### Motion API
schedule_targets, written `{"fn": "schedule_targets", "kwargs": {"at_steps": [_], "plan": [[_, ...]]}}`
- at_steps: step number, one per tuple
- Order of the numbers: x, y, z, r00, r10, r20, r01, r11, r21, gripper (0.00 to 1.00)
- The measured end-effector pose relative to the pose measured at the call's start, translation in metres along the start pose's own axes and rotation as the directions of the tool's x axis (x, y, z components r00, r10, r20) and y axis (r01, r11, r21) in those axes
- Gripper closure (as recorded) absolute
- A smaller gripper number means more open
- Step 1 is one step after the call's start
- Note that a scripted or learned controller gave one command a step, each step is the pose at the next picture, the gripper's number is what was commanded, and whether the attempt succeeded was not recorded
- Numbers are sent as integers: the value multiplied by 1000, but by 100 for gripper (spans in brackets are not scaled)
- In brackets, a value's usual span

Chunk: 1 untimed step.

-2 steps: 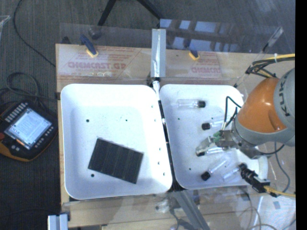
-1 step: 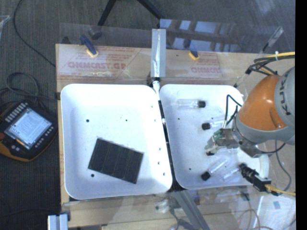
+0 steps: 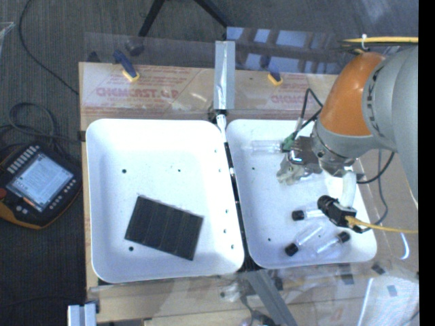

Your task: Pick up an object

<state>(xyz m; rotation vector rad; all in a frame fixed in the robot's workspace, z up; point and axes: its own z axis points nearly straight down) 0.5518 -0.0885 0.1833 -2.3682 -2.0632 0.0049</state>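
Note:
The right bin holds several clear tubes with black caps: one at mid right, one near the front and one beside it. Another clear tube lies near the bin's back wall. My gripper hangs low over the back right part of this bin, just right of that back tube. The grey wrist and orange band cover what lies under it. A flat black ribbed pad rests in the left bin.
A black fitting with a yellow cable hangs by the right bin's right side. A ridge divides the two bins. A pendant sits on the floor at the left, and clamps hold the board at the back.

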Motion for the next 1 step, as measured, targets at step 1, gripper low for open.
{"fn": "schedule_targets", "kwargs": {"at_steps": [1], "plan": [[0, 0, 0, 1000, 1, 1, -1, 1000, 0, 0]]}}
